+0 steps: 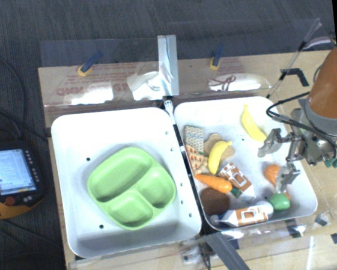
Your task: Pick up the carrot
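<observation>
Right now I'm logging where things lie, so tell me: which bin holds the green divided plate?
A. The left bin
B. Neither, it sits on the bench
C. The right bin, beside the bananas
A: the green plate lies in the left bin, apart from the food in the right bin.

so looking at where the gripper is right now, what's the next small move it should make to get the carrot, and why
Probably shift toward the bins' divider: the gripper hangs over the right bin near a small orange piece, while the carrot lies well to its side, beside the yellow banana.
</observation>
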### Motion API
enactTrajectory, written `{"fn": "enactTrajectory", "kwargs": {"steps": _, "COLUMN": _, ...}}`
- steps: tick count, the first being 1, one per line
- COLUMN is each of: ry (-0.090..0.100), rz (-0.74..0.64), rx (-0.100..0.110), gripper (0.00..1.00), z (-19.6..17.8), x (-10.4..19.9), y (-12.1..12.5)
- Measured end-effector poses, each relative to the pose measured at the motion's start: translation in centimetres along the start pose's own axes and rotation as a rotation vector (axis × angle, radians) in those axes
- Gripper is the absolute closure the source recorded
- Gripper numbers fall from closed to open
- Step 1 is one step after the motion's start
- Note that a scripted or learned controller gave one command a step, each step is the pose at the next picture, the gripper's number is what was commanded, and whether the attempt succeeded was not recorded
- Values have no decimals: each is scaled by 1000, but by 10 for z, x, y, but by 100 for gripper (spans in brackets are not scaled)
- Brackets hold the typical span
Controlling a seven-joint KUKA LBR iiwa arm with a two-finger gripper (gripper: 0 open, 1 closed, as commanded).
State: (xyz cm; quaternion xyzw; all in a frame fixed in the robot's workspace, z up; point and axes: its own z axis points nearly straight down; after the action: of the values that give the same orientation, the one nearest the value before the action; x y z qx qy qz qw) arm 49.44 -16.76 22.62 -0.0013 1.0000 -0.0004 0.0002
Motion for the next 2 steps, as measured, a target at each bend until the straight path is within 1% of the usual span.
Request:
{"fn": "enactTrajectory", "kwargs": {"steps": 1, "ry": 5, "rz": 161, "rx": -2, "gripper": 0, "z": 79, "x": -23, "y": -50}}
{"fn": "enactTrajectory", "kwargs": {"steps": 2, "ry": -8, "rz": 239, "rx": 1, "gripper": 0, "z": 136, "x": -47, "y": -56}}
